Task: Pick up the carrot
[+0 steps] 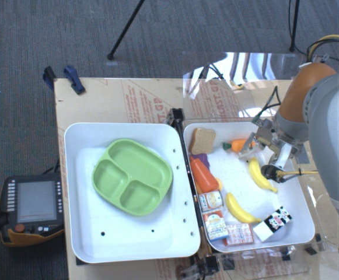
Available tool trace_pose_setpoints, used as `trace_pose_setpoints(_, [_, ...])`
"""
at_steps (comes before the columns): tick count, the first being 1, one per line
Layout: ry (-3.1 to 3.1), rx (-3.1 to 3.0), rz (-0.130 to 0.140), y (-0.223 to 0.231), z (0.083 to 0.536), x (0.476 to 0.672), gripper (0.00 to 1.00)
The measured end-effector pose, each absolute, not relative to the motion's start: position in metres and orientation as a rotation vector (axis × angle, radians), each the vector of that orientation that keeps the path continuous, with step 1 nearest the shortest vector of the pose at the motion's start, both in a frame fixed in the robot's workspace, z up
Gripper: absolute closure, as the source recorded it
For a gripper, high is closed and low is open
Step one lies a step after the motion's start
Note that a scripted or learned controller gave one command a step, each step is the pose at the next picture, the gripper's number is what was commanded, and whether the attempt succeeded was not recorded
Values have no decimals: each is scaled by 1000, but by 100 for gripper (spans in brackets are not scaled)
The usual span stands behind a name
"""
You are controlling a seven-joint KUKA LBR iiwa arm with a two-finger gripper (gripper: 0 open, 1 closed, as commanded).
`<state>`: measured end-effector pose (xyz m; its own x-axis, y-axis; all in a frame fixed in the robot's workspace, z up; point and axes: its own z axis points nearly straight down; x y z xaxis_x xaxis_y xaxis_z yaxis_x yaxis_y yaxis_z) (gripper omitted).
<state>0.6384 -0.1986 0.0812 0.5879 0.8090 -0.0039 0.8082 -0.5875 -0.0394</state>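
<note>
Where visible, carrot [238, 145] lies left-right beside pincer [252, 149].

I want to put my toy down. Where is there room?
Left bin: bare floor around the green plate, mostly below it. Right bin: crowded, with a small bare patch between the bread, bananas and bottle.

green plate [132, 177]: glossy plastic | bins [81, 156]: smooth white plastic

Two white bins [76, 156] are sitting side by side, holding one green plate [132, 177], two bananas [261, 177], one carrot [238, 145]
</note>
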Motion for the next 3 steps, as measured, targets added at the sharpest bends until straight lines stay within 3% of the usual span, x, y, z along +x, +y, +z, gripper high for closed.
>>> trace_pose_setpoints(1, [-792,-3018,56,-174,82,636,0])
trace_pose_setpoints(2, [-322,-3118,20,-153,82,626,0])
trace_pose_setpoints(3, [-335,-3114,34,-151,87,626,100])
